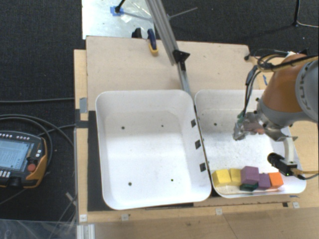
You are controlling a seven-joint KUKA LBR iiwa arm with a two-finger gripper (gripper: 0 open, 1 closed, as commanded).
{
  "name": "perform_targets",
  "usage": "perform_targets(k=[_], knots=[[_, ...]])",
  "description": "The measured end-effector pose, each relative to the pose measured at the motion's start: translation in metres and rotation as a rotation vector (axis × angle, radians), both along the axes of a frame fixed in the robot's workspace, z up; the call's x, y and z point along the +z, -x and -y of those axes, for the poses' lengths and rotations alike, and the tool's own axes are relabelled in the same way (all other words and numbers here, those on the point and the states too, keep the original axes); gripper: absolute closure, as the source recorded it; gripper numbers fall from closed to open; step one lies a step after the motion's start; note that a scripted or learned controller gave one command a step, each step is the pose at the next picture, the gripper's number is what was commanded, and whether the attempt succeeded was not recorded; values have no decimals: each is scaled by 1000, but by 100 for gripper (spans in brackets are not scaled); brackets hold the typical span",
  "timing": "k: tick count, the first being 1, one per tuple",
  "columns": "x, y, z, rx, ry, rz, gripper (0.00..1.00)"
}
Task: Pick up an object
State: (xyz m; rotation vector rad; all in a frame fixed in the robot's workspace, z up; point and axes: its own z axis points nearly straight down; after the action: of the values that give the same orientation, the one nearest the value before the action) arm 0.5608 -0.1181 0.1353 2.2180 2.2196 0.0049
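White bins, blocks bunched in the right one

Black pendant (20, 156) with a lit screen lies at the far left, off the bench, its cable looping behind it. Next comes the left bin (107, 133), set slightly askew, with nothing but small dark holes in its floor. A grey pole (164, 29) slants down from the top to the seam between the two bins.

The right bin (219, 108) holds all the objects, crowded along its near rim. From left to right: a yellow block (221, 177) touching a second yellow block (235, 175), a dark green block (248, 186) with a purple block (250, 173) just behind it, a smaller purple block (264, 181), then an orange block (276, 179).

The claw (240, 132) hangs over the middle of the right bin, well apart from the blocks. It is small and dark against the speckled floor, so whether it is open or closed cannot be told; nothing is seen in it. The arm (289, 91), orange-banded, is cut off at the right edge.
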Motion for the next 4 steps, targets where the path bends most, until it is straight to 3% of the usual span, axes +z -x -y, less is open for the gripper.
perform_targets(k=[1,2,3,4], knots=[[54,22,66,-6,6,2,100],[2,-98,-3,11,-1,2,100],[57,-65,-121,13,-5,-1,100],[3,-18,-23,-8,4,-10,100]])
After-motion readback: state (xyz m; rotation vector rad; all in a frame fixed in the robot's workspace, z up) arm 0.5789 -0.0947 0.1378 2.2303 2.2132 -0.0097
